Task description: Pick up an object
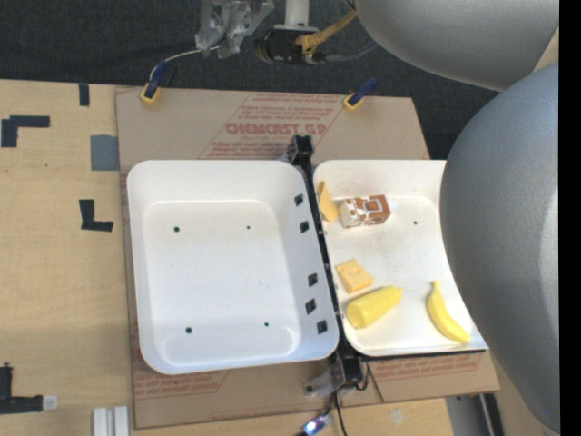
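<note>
I see five objects in the right bin (413, 166): a yellow banana (447, 313) near the front, a yellow cylinder (373, 306), a tan block (353, 275), a brown-and-white box (365, 211), and a yellow piece (326, 203) against the divider.

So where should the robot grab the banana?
Probably across the middle of the banana, coming straight down from above. It lies flat in the right bin, long and narrow, with bare floor on its left, though its right side sits near the arm.

Both bins white: left bin (218, 271), right bin (408, 243). Banana (447, 313) yellow, corn-like piece (373, 306) yellow, cheese block (353, 275) pale yellow-orange. Small box (365, 211) brown and white print. Cardboard sheet (272, 125) tan, red lettering. Arm (517, 153) grey.
</note>
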